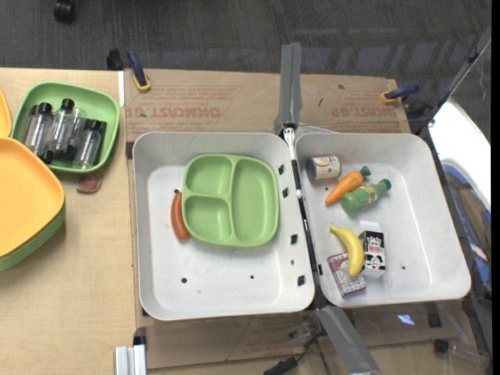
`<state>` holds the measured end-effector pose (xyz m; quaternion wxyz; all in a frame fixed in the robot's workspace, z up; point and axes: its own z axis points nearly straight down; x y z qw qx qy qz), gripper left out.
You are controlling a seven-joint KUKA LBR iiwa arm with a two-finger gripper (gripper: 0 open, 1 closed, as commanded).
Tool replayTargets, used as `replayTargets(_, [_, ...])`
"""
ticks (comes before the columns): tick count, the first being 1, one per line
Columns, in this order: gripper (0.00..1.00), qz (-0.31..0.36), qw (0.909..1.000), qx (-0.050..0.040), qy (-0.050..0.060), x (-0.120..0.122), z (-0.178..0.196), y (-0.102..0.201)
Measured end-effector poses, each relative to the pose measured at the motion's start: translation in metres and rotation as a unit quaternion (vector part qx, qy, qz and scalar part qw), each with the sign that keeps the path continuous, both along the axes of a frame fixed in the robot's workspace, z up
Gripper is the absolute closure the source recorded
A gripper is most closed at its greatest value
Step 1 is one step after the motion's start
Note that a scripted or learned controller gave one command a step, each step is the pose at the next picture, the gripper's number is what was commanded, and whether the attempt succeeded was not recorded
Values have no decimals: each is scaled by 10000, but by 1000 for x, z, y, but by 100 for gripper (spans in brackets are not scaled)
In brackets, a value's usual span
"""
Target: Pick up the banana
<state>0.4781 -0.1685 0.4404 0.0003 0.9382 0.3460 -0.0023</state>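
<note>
A yellow banana (349,248) lies in the right bin (437,209), toward its front, curved and running from upper left to lower right. Its lower end rests between a small pink packet (345,273) and a black-and-white carton (374,251).
In the right bin's back half lie a small can (323,167), a carrot (344,187) and a green bottle (365,196). The left bin (156,272) holds a green divided plate (231,200) and a red sausage (180,215). Left of the bins stand orange plates (27,209) and a green tray of bottles (66,127).
</note>
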Motion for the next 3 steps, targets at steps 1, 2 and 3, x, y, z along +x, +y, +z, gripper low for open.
replayTargets(1, [100,-1696,9855,-2,5,0,-16,38])
replayTargets(2, [100,-1415,9899,-4,3,0,0,7])
replayTargets(3, [100,-1159,9933,-3,2,2,0,-38])
